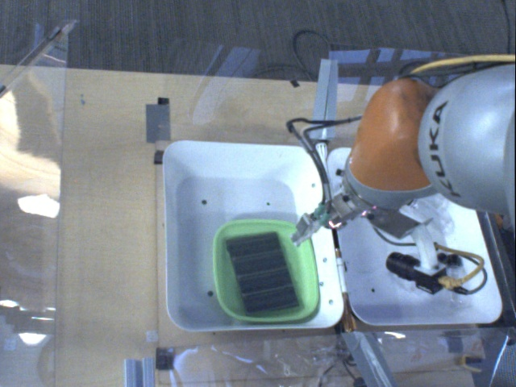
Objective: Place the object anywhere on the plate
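As slab (260,273) rests on plate (221,258), white bin (189,208)

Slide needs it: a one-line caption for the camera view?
Dark ridged block on green plate in white bin; gripper near the plate's corner.

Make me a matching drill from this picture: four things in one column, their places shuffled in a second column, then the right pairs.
Things
1. green plate
2. dark ridged block
3. claw
4. right bin

Places
A. at the plate's upper right corner, as the camera view shows it
B. beneath the orange band of the arm
C. in the left bin, toward its lower edge in the view
D. lying on the plate

Pairs: 1-C, 2-D, 3-A, 4-B
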